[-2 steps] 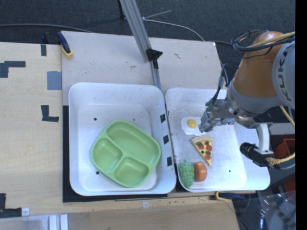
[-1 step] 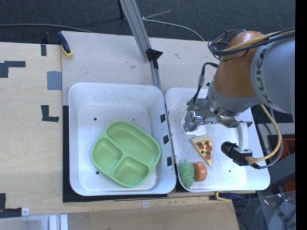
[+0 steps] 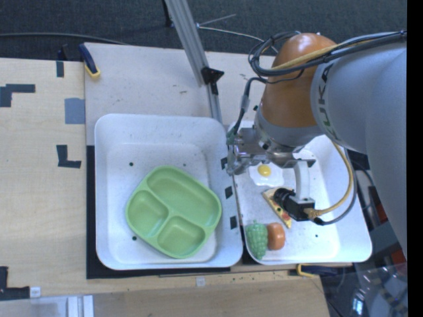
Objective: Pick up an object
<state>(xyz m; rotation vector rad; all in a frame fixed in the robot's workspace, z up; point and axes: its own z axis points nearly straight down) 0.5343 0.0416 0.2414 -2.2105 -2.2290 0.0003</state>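
The right bin (image 3: 344, 240) holds a toy fried egg (image 3: 264, 172), a yellow-orange wedge (image 3: 272, 200), a knobbly green vegetable (image 3: 256, 239) and a small orange piece (image 3: 276, 236) beside it. My gripper (image 3: 239, 158) hangs low under the orange band, at the right bin's left wall, just left of the egg. The arm's body hides the bin's upper part. I see no object in the gripper.
A green divided plate (image 3: 174, 210) lies in the left bin (image 3: 112, 177). A slanted metal pole (image 3: 192, 38) comes down to the bins' shared top corner. A black cable fitting (image 3: 292, 203) on the arm hangs over the wedge.
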